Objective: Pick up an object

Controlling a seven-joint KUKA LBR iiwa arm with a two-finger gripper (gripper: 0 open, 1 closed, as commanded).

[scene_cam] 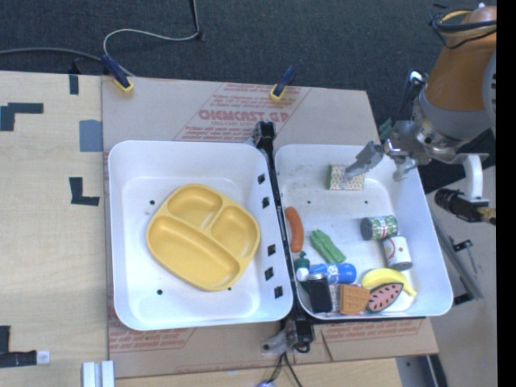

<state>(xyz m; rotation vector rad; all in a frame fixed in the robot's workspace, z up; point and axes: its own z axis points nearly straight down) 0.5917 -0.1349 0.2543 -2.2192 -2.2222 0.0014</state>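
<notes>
The gripper [360, 161] sat over the sponge [346, 178]; finger spread could not be told. You needed to centre, descend squarely, then close.

The arm [463, 63] is cut off by the right edge, so its upper part cannot be followed. The gripper [360, 163] is seen against the speckled block [345, 178], whose upper right corner is covered; contact cannot be judged. The dark item [319, 294] is too small to be identified.
</notes>
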